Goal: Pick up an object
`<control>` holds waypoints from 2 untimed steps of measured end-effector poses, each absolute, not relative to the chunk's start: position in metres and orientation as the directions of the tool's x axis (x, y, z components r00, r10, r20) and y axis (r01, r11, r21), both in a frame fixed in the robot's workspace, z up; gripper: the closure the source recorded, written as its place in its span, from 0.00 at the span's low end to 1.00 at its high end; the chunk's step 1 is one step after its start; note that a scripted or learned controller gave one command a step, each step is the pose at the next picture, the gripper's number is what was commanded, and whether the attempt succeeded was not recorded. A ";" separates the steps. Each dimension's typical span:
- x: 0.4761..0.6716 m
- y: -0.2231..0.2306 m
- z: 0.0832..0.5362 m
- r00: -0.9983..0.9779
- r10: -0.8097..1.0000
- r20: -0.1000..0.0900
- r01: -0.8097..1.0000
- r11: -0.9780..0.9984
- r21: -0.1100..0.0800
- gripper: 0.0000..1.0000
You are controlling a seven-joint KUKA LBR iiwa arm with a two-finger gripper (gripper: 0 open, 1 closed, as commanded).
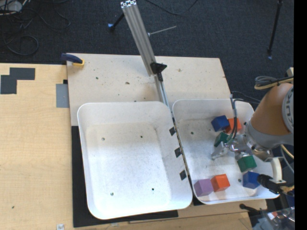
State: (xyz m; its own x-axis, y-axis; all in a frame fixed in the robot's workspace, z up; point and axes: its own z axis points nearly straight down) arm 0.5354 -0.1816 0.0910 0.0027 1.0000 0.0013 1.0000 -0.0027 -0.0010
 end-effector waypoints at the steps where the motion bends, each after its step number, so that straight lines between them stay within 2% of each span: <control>1: 0.535 -0.182 0.102 0.009 1.000 0.003 1.000 -0.009 -0.002 1.00; 2: 0.528 -0.180 0.161 0.002 1.000 0.000 1.000 -0.002 0.002 1.00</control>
